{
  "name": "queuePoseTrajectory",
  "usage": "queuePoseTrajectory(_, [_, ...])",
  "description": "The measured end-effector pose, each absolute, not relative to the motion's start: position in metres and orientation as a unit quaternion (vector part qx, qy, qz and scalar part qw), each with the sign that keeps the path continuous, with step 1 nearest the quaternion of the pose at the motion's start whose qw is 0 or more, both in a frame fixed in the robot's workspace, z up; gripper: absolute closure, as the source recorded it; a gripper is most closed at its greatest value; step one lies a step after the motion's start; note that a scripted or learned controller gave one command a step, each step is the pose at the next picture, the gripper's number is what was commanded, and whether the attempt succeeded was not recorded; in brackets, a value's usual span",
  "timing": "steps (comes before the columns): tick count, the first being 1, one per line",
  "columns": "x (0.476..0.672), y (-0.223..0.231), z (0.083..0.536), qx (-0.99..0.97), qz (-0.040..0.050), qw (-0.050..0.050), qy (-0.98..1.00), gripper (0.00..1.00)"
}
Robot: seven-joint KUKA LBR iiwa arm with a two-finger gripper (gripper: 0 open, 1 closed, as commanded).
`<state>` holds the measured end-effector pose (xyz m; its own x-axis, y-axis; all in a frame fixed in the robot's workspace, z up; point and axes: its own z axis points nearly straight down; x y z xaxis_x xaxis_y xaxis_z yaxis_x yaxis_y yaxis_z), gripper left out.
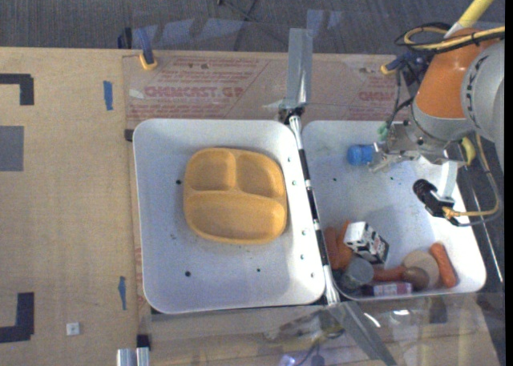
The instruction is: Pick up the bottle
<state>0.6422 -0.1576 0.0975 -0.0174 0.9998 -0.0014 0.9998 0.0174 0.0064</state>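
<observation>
A small blue bottle-like object (360, 154) lies in the upper left part of the right bin (401, 220). My gripper (386, 154) hangs low over the bin just to its right, its tip touching or nearly touching the blue object's right end. The grey wrist with its orange band (449, 88) rises above it at the bin's upper right. I cannot tell whether the blue object is gripped.
The left bin (160, 220) holds a yellow divided plate (235, 194). Along the right bin's front edge lie a white printed box (365, 240), a grey cup (358, 272), a tan round piece (420, 267) and orange sausage-like pieces (443, 264). A black cable (433, 196) hangs beside the wrist.
</observation>
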Motion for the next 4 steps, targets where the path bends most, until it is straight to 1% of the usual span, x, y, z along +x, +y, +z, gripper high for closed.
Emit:
queuePoseTrajectory(1, [0.667,-0.045,0.186,0.735,0.0005,0.001,0.678,1.00])
queuePoseTrajectory(2, [0.667,-0.045,0.185,0.735,0.0002,0.001,0.678,0.00])
queuePoseTrajectory(3, [0.644,-0.102,0.095,0.691,-0.0016,-0.002,0.723,0.00])
queuePoseTrajectory(4, [0.645,-0.102,0.106,0.692,-0.0004,-0.001,0.722,1.00])
